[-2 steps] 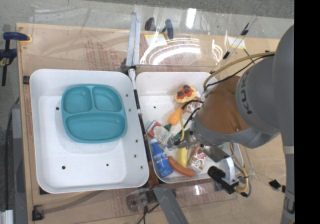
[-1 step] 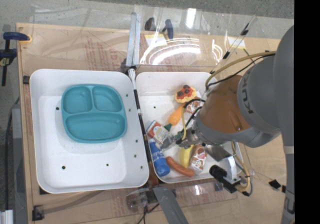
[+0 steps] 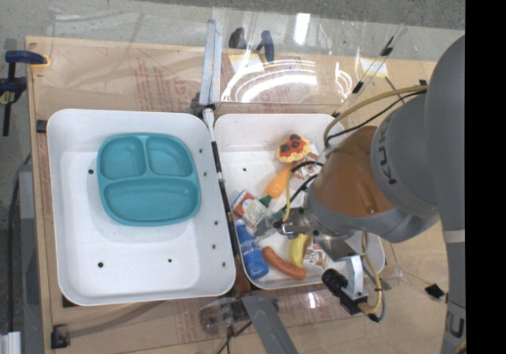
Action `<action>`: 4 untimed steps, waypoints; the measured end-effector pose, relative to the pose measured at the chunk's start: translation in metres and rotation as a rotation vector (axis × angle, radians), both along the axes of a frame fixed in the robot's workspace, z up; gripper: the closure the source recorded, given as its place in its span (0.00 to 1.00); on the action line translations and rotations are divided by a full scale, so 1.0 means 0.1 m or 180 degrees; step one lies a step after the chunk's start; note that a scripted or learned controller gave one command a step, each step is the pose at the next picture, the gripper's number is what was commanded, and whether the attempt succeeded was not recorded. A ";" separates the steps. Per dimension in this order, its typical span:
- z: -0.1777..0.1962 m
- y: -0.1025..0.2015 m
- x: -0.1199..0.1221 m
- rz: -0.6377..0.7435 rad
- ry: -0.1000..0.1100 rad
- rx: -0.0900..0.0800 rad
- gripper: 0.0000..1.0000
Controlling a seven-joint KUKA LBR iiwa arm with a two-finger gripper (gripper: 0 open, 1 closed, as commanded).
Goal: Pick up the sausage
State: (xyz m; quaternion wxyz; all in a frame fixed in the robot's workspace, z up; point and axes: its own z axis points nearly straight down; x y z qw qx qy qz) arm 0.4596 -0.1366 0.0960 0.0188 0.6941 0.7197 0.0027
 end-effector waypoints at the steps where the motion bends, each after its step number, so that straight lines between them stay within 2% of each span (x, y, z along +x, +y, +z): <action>1: 0.00 0.00 0.01 0.0102 -0.0002 -0.0005 0.00; 2: 0.00 0.03 0.00 0.0050 -0.0001 -0.0013 0.00; 3: 0.01 0.03 0.02 0.0322 -0.0007 -0.0024 0.00; 4: -0.01 0.02 -0.02 -0.0256 0.0013 0.0013 0.00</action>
